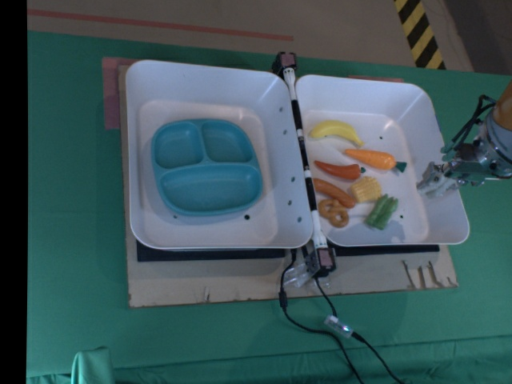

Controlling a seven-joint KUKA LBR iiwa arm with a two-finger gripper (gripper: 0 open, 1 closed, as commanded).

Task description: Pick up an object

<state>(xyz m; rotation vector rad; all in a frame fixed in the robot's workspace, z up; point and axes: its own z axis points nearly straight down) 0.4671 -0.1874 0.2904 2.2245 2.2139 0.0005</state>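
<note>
A blue divided plate [206,166] sat in the left bin [140,78], toy foods from banana [334,130] to carrot [374,159] lay mid right bin [420,102], and the gripper [433,181], grasping nothing, hung over that bin's right edge, where a descent risked striking the rim.

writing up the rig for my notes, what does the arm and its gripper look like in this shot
At the camera view's right edge, the arm shows an orange band above a pale grey wrist section. Thin dark cables loop along its left side. The gripper is a compact silver-grey metal assembly with pale, whitish fingers.
</note>
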